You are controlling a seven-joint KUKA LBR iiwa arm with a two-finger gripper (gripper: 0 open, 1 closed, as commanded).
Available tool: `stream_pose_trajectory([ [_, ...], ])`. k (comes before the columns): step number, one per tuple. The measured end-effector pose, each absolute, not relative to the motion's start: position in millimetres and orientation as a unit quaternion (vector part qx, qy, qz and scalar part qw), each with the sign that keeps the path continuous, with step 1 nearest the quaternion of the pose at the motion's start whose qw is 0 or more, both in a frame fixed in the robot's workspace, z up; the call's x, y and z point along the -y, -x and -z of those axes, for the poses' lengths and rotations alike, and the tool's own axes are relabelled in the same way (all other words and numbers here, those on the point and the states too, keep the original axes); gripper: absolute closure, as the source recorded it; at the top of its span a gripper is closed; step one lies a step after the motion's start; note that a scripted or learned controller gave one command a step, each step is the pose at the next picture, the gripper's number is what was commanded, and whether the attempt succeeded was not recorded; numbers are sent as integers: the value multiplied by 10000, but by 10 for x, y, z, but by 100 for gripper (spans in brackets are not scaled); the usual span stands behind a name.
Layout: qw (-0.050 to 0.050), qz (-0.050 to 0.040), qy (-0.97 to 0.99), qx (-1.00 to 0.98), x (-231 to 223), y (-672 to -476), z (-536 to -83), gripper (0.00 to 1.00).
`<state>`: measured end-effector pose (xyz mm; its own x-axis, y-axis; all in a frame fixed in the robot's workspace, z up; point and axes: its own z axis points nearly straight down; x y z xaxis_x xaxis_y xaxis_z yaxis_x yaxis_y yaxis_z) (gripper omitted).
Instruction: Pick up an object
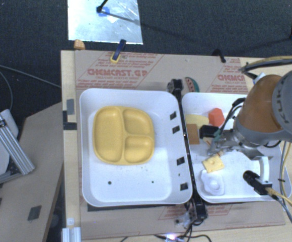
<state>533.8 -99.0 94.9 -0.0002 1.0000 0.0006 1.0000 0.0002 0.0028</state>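
On the left side of the frame sits the left bin (90, 185), and in it lies a yellow tray (123, 135) with three little parts. Nothing else big is in that bin. A dark strip runs down the middle where the two bins meet. Just right of it is the right bin (236, 195), and this one is full of small things. Near its top left lies a pale yellow block (196, 120), with an orange block (216, 116) just beside it. Below them is a yellow cheese piece (213, 163) with holes, and under that a small white thing (212, 184) near the bin's lower edge. The pincer (217, 144) is low in this bin, between the blocks and the cheese piece, very near the cheese. I cannot tell how the pincer stands, and I see nothing held in it. The big grey and orange arm (267, 110) comes in from the right of the frame. What could go wrong: the things lie close together, so the pincer may push the cheese piece away or bump the blocks. The cheese is flat, so I think it could slip out.
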Motion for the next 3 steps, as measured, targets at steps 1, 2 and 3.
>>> stream_pose_trajectory([
  [1, 26, -42, -7030, -7112, 272, -5329, -1899, 100],
  [2, -13, -20, -7024, -7118, -550, -5103, -1971, 100],
  [3, -14, -3, -7042, -7100, -939, -4857, -1836, 100],
])
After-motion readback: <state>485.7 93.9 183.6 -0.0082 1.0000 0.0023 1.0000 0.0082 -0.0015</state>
